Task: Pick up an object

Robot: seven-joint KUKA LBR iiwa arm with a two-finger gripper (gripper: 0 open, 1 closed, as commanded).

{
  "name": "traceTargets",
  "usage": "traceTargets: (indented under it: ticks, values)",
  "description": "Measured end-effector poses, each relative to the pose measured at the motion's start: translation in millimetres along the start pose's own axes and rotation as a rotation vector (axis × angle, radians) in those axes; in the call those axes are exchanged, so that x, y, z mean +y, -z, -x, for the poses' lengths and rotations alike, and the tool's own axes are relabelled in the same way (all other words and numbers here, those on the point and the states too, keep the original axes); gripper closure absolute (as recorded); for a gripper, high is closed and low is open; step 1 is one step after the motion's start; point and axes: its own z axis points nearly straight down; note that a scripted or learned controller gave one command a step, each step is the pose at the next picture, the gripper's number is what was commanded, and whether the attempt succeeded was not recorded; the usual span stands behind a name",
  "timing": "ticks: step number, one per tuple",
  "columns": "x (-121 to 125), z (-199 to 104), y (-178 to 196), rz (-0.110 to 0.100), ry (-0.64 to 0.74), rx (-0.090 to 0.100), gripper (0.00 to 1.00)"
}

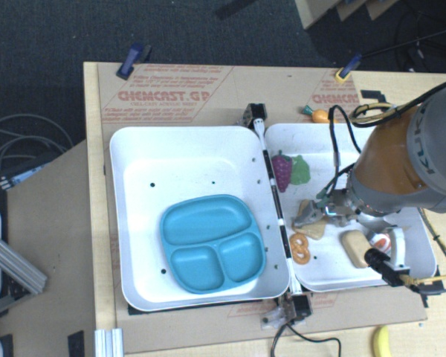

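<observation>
The blue tray (208, 242) lies in the left bin (126, 162). At three o'clock from it, the gripper (312, 213) (grip state unreadable) sits among grapes (282, 171), pretzel (299, 248) and bread (354, 247); such crowding could spoil a grasp.

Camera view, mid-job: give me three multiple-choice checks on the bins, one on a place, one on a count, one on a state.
1. Where does the light blue plastic divided tray lie?
A. in the left white bin
B. in the right white bin
C. on the cardboard outside the bins

2. How many compartments does that tray have?
A. two
B. three
C. five

3. How does the tray sit?
A. flat, open side up
B. flipped over
C. leaning on a bin wall

Answers:
1. A: it rests on the floor of the left white bin, while the purple toy grape bunch and the pretzel-shaped toy lie in the right white bin.
2. B: one long section and two smaller ones show.
3. A: its hollow compartments face the camera.
</observation>
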Motion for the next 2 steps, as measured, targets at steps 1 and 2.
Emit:
traceTargets:
  ticks: [1, 2]
  values:
    - [13, 1, 0, -0.002, 0.000, 0.001, 0.00]
    - [6, 16, 0, -0.001, 0.001, 0.002, 0.00]
